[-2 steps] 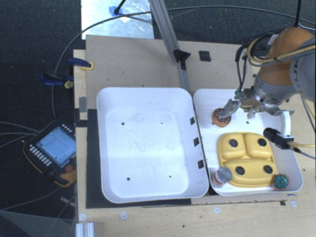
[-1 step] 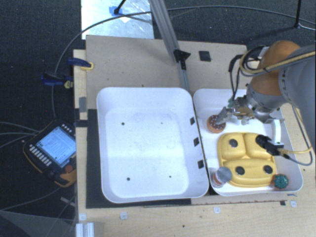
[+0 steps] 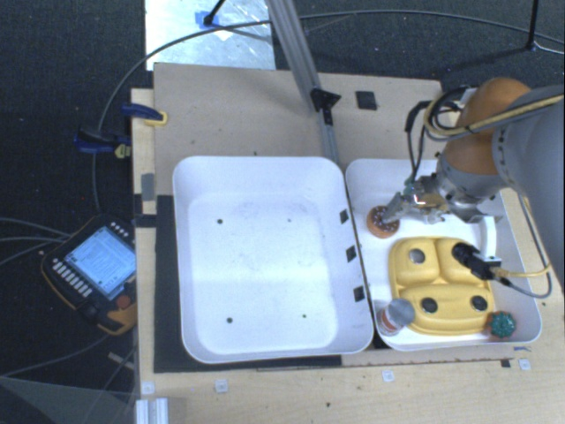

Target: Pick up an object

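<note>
1. The bench (image 3: 265, 104) fills the frame's middle, on dark carpet, bearing two white bins: the left bin (image 3: 256, 254) and the right bin (image 3: 371, 179).
2. One yellow tray (image 3: 437, 285) lies in the right bin at lower right, its long axis running left-right.
3. The gripper (image 3: 397, 206) hangs above one brown round piece (image 3: 381, 223); whether its jaws are spread or pressed together, I cannot tell.
4. One grey-capped piece (image 3: 395, 314) and one green ball (image 3: 502, 325) flank the tray's lower edge.
</note>
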Robot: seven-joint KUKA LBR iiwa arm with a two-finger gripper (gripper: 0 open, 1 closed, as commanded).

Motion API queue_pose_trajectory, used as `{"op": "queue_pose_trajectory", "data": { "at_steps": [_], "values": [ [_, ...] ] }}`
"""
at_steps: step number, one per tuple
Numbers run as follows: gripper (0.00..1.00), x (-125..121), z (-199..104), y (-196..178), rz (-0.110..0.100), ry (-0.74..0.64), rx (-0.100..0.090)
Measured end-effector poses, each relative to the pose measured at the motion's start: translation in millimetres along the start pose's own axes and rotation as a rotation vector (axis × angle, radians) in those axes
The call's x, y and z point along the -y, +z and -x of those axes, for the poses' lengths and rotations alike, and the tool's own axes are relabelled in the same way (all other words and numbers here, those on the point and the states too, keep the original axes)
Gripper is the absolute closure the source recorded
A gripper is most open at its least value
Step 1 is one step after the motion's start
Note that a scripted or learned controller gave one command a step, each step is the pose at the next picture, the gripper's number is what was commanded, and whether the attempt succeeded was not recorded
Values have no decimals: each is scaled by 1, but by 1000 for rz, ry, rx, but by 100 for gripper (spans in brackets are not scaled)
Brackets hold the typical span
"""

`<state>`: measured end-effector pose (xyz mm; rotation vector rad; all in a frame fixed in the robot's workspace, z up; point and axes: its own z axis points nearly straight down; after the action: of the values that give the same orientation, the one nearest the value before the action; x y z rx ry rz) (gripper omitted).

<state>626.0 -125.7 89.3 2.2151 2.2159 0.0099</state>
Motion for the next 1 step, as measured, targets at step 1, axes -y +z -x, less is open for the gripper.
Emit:
{"op": "queue_pose_trajectory", "data": {
  "at_steps": [1],
  "values": [
    [100, -4, -3, -14, 11, -2, -5]
  ]
}}
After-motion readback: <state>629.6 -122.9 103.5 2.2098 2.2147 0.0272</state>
